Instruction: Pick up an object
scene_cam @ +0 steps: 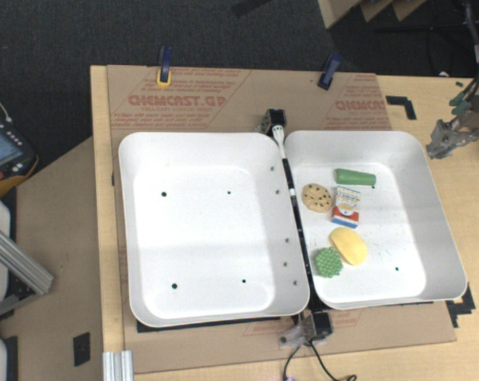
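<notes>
nothing is picked up yet, as far as this view shows. the gripper [454, 133] sits at the right edge of the frame, outside the right bin [406, 153] and above the table [461, 213], well apart from every object. it is too small and blurred there to make out how it is set, so i cannot tell whether it is spread or pressed together; nothing is seen in it. all of the task looks left to do: reach over the right bin, come down on one object, close and lift.

count: two white bins side by side. the left bin [144, 165] has no objects in it. the right bin holds five, clustered in its left half: one green block [355, 178] at the back, one cookie [316, 197] nearer the divider, one small red and white carton [347, 205] just beside the cookie, one yellow piece [349, 246] in front of the carton, and one green knobbly ball [328, 263] touching the yellow piece. two clamps [164, 67] hold the board at its far edge.
</notes>
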Robot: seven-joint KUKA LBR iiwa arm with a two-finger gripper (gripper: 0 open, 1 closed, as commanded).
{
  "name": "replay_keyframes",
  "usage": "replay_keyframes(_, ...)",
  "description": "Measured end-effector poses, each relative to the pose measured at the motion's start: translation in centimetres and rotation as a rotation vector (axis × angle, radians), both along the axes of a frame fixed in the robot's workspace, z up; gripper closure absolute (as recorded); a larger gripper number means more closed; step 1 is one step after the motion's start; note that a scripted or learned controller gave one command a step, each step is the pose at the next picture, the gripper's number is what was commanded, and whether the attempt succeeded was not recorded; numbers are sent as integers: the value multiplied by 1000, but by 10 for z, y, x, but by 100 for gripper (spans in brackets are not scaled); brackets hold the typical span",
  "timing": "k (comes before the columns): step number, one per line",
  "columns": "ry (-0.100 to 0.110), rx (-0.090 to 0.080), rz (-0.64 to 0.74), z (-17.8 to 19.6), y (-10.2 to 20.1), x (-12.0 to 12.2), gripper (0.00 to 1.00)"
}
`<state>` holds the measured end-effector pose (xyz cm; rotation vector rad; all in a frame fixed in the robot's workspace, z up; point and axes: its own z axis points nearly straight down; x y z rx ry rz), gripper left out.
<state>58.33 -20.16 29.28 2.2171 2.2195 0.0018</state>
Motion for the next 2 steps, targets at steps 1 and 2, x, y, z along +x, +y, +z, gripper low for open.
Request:
replay_keyframes(1, -2, -2, -7, 72, -25, -92, 100)
replay_keyframes(2, 7, 4, -2, 29, -22, -105, 100)
